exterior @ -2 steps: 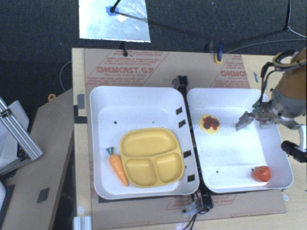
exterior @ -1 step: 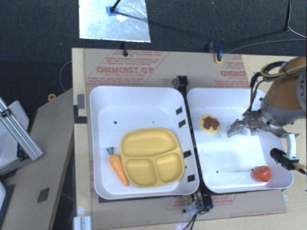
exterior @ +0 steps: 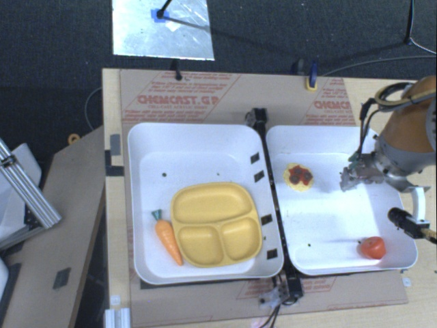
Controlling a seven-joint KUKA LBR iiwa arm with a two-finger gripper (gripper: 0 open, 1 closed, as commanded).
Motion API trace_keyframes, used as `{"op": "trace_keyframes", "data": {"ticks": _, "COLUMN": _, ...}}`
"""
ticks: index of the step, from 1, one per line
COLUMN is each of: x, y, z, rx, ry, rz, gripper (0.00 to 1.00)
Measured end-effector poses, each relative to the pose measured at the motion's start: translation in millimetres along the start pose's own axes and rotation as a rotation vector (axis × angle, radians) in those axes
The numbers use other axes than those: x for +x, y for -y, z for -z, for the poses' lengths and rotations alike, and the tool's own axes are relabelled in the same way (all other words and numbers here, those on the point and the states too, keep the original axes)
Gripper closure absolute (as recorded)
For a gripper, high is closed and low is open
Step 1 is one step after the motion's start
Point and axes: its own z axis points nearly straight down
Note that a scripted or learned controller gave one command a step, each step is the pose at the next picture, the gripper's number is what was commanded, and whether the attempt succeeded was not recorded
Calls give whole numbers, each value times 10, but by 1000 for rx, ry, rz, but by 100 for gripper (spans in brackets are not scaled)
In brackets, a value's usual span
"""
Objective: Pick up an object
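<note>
The bench point(exterior: 205, 91) carries two white bins side by side. In the left bin point(exterior: 198, 142), a yellow tray point(exterior: 215, 223) with three compartments lies toward the near edge, and a carrot point(exterior: 167, 240) lies just beside the tray's left edge, its green top pointing toward the far side. In the right bin point(exterior: 328, 217), a small tart point(exterior: 299, 177), yellow with dark red filling, rests near the far-left part of the floor, close to the wall shared with the left bin. A tomato point(exterior: 372, 247) sits in the near-right corner of that bin, well apart from the tart. The arm point(exterior: 410, 139) reaches in over the right bin's right edge, and the end effector point(exterior: 356, 176) hangs over the far-right part of the bin, to the right of the tart and apart from it. Whether it is spread or closed cannot be told at this angle; nothing is seen between its tips. A dark part of the arm point(exterior: 404, 221) shows above the right wall, just beyond the tomato.
</note>
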Motion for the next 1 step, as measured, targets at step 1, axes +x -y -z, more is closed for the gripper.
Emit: {"op": "trace_keyframes", "data": {"ticks": 1, "x": -30, "y": -98, "z": 478, "rx": -1, "ry": 0, "rz": 4, "gripper": 100}}
